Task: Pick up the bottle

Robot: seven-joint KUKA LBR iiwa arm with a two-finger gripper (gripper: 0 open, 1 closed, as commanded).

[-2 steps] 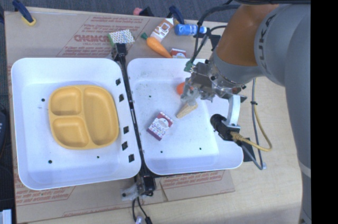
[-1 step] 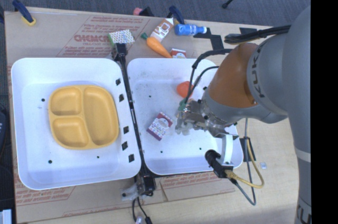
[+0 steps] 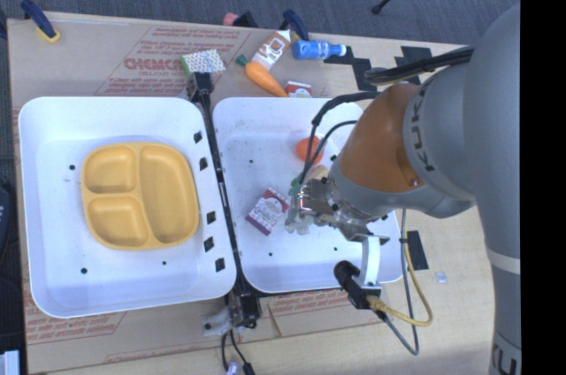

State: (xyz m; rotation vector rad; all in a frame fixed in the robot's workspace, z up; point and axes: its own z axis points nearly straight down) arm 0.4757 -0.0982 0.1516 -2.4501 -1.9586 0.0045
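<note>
Pincer (image 3: 299,214): low in my right bin (image 3: 265,267), beside a small red packet (image 3: 265,212); finger spread cannot be told, wrist hiding it. Bottle (image 3: 317,50): blue, lying on the bench behind that bin (beside a carrot (image 3: 264,79)), well apart from me. Advice to self: lift clear of the bin wall, then close across the bottle's width, not its length.

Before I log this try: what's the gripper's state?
Gripper: cannot be told; it sits low in the right bin.

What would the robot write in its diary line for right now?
arm: over right bin | gripper: low, beside small red packet | blue bottle: on bench behind bins
</note>
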